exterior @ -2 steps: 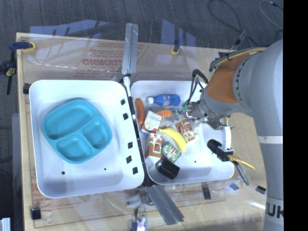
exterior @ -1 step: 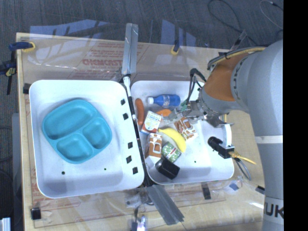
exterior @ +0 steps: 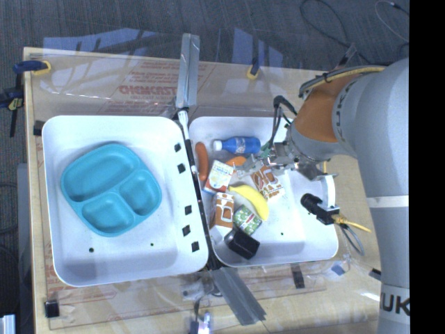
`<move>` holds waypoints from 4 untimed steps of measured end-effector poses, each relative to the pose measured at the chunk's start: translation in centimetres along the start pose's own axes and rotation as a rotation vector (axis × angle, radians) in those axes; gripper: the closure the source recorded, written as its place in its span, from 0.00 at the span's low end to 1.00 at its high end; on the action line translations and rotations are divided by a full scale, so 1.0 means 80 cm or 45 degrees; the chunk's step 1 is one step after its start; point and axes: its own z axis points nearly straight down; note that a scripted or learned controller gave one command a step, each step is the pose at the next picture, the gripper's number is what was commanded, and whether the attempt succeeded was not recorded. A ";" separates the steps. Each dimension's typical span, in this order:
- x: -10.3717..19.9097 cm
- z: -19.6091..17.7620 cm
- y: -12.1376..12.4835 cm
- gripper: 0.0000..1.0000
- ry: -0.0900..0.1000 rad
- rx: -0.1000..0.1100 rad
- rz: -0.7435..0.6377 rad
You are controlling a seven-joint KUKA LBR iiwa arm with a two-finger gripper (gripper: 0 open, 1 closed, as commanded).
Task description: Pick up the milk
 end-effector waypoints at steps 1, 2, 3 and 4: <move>0.000 0.000 -0.003 0.00 -0.002 -0.006 -0.029; -0.001 0.000 0.007 0.00 -0.002 -0.001 -0.155; -0.002 0.000 0.003 0.00 -0.005 -0.004 -0.238; -0.002 0.000 0.003 0.00 -0.005 -0.004 -0.238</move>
